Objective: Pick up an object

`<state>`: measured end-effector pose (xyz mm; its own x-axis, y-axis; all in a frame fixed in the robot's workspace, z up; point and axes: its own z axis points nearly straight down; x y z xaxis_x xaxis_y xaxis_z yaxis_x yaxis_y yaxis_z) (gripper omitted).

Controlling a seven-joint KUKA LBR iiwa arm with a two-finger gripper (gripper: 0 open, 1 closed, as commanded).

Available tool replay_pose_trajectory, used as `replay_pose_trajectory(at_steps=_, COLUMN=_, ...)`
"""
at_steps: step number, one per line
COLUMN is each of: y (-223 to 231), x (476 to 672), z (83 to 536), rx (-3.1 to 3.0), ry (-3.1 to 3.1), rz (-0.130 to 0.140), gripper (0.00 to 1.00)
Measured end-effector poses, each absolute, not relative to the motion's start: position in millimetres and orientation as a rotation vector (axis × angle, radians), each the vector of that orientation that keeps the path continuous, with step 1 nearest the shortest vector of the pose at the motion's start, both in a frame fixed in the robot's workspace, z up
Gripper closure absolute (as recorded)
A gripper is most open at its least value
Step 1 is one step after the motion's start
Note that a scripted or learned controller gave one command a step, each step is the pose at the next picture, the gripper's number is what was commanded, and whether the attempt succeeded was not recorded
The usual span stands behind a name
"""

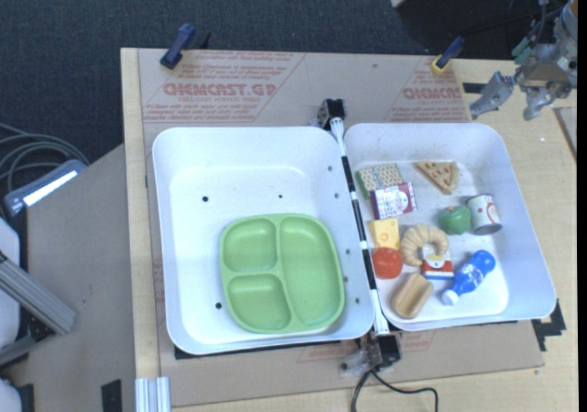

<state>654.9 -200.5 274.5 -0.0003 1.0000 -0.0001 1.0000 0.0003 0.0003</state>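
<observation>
fingers (515, 100) spread open and holding nothing, above the right bin's (514, 146) far right corner, toy foods below-left of them, green apple (453, 218) beside small can (484, 214), green divided plate (280, 272) farther left

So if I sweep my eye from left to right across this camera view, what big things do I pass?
Left bin → green tray inside it → right bin → blue bottle in it → the tool, above the right bin's far right corner.
</observation>
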Motion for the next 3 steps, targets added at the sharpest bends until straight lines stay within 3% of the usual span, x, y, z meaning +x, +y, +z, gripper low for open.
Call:
replay_pose_trajectory(at_steps=1, y=-157.3, x=668.8, z=88.5, rx=2.214, ry=2.217, rz=0.006, gripper=0.00)
replay_pose_trajectory(at_steps=2, y=-158.4, x=670.3, z=100.9, rx=2.209, ry=2.214, rz=0.007, gripper=1.00)
replay_pose_trajectory(at_steps=3, y=-82.1, x=618.9, z=185.4, rx=2.220, ry=2.223, rz=0.001, gripper=1.00)
